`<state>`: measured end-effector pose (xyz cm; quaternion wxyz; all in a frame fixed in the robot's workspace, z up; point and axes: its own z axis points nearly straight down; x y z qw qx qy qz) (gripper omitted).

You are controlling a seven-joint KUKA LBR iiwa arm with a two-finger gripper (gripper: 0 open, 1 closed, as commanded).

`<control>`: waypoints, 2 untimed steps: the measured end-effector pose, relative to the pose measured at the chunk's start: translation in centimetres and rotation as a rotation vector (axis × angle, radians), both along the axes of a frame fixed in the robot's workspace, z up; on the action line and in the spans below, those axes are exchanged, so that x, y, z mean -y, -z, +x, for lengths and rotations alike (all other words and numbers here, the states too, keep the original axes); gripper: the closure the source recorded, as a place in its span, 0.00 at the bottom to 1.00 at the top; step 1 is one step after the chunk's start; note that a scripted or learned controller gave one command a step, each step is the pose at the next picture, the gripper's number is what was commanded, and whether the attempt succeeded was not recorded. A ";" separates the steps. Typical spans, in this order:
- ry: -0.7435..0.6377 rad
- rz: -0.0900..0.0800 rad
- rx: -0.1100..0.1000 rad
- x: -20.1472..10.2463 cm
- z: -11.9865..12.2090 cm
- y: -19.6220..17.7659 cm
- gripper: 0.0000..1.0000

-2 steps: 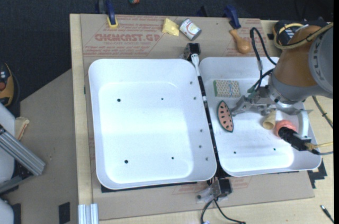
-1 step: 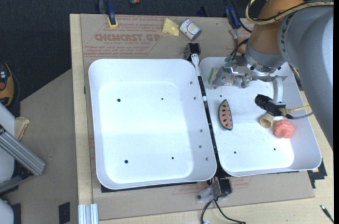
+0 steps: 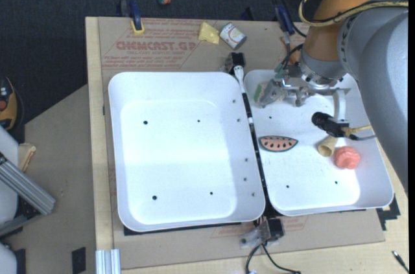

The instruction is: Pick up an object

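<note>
Tool: the tool (image 3: pixel 286 95) hangs low over the far corner of the right bin (image 3: pixel 324 205). This view does not show how wide it stands or whether it has hold of anything.
Nearest object: a small green piece (image 3: pixel 259 93) lies just beside the tool, on the side toward the left bin (image 3: pixel 130 137), close against the wall.
Other objects: a watermelon slice (image 3: pixel 278 144) lies near the tool, on its camera side. A pink ice-cream cone (image 3: pixel 340 155) lies farther off, toward the arm.
Risk, wall: going for the green piece, the tool is likely to strike the bin wall or jam in the corner.
Risk, push: closing off-centre would probably nudge the piece away, not grip it.
Risk, flat slice: the slice lies flat, so the tool may scrape the floor and slip over it.
</note>
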<state>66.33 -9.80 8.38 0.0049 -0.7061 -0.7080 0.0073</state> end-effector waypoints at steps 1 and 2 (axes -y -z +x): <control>-0.004 0.004 0.027 -6.9 0.5 -10.8 0.00; -0.005 0.006 0.029 -13.3 0.4 -19.4 0.00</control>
